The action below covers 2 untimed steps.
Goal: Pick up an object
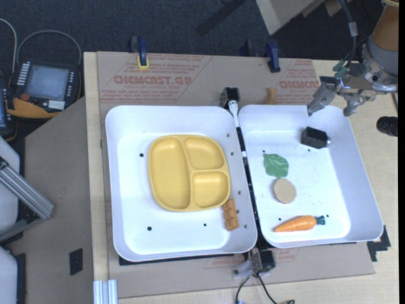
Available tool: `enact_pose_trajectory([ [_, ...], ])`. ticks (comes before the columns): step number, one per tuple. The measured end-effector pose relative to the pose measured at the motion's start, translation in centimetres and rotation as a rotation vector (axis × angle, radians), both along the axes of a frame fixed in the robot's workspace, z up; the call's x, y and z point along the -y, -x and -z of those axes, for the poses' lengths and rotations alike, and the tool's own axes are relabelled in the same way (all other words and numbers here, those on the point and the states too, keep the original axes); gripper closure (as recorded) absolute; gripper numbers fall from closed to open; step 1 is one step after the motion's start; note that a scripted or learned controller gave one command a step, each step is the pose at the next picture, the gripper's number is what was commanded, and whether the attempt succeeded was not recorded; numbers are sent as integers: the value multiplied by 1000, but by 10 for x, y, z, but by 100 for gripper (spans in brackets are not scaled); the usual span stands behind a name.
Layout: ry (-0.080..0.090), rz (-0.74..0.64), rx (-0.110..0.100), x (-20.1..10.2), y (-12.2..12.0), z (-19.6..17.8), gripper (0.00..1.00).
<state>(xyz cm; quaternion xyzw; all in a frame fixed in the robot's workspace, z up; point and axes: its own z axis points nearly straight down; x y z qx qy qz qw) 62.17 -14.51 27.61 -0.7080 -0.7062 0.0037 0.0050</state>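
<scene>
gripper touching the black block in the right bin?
Apart. The camera view shows the gripper up at the right bin's far rim, with bare white bin floor between it and the black block.

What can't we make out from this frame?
- Arm: cut off by the camera view's top-right edge past the orange band.
- Black object: too small and dark to identify.
- Brown piece beside the yellow tray: too small to name.
- Pincer: open above the right bin, holding nothing.
</scene>
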Motion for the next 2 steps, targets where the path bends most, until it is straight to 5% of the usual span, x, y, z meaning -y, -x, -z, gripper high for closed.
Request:
enact_pose_trajectory([
  [1,2,-3,12,0,-2,-7,0],
  [2,1,-3,7,-9,-3,40,0],
])
